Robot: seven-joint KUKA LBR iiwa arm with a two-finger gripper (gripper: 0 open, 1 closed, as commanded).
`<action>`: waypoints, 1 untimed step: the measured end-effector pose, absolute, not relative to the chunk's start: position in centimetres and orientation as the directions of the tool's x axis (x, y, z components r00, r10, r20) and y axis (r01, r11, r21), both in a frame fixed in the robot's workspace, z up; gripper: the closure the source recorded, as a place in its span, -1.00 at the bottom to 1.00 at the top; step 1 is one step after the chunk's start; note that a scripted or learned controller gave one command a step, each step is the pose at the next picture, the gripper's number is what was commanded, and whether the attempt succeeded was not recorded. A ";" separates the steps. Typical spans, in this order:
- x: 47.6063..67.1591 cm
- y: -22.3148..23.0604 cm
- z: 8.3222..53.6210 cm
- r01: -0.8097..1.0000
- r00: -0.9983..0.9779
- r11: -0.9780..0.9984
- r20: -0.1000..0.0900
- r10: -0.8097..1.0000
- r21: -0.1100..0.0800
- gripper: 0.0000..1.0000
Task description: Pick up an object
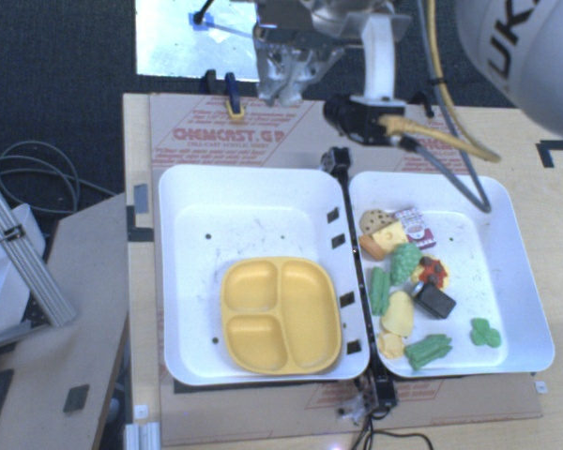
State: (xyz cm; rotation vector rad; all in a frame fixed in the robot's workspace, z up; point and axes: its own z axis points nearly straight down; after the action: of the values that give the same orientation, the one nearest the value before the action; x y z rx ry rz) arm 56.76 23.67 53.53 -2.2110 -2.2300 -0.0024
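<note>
- We find a yellow divided tray (281,314) in the left bin (192,218).
- The gripper (283,81) hangs above the bins' far edge; its state we cannot tell.
- Toy foods (405,279) lie clustered in the right bin (507,251).

A pale wooden bench (521,148) stands on dark blue carpet (56,54). Behind the bench, a bright shiny panel (183,36) lies on that carpet. Left of the bench, grey cables (38,172) loop beside a slanting metal rail (23,251).
</note>
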 end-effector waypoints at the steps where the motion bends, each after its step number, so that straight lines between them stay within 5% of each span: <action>1: 57.0 23.5 54.7 1.000 -0.006 0.006 0.003 1.000 0.004 1.00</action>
State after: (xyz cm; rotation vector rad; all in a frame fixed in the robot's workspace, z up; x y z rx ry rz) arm 56.98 23.49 54.70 -2.2149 -2.2289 -0.0083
